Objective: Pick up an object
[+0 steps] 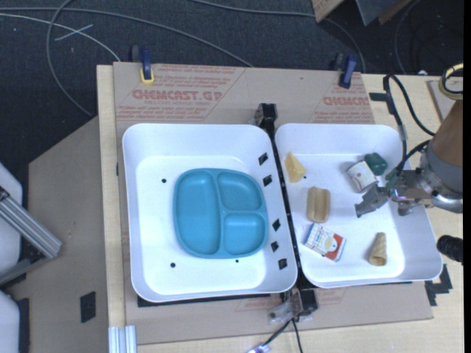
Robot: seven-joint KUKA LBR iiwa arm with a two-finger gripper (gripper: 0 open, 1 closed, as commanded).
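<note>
The right bin (412, 265) holds several small items. A yellow wedge (295, 168) lies at its left, with a tan block (318, 204) just below it. Nearer the front are a white, red and blue carton (325, 243) and a tan cone (378, 249). A white and green piece (366, 170) sits at the back right. My gripper (377, 201) hangs low over the bin's right half, just in front of the white and green piece and above the cone. I see nothing held in it.
The left bin (140, 153) carries a blue divided plate (219, 212) in its middle. A black divider (276, 197) with clips runs between the bins. The grey arm (445, 168) comes in over the right rim. Cables trail at the back right.
</note>
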